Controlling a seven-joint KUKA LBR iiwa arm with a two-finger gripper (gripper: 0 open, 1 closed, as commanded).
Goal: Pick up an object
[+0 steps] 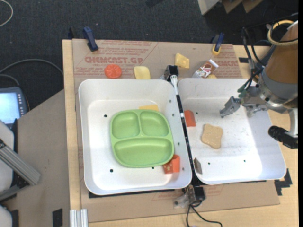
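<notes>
The gripper (pixel 230 107) hangs over the upper part of the right bin (pixel 265 171), reaching in from the right on the grey arm (pixel 279 86) with its orange band; whether it is spread or pressed together I cannot tell from this slanted view, and nothing is visible pinched in it. The nearest loose thing is a tan slice of toy bread (pixel 211 135), lying flat on the bin floor just below and a little left of the gripper, apart from it. It has a rounded, slightly lobed outline, a pale beige face and a somewhat darker crust edge. Further left of the gripper, an orange block (pixel 190 118) rests against the bin's left wall. Beyond that wall, in the left bin (pixel 92 126), a green divided plate (pixel 141 138) lies well to the lower left of the gripper, with a second orange block (pixel 172 165) touching its lower right corner and a yellow piece (pixel 148 108) peeking out behind its top edge. Above and left of the gripper, outside the bins on the cardboard, sit a small printed packet (pixel 205 69), a yellow wedge (pixel 182 60), a pale yellow piece (pixel 141 73) and an orange-red disc (pixel 112 71).
</notes>
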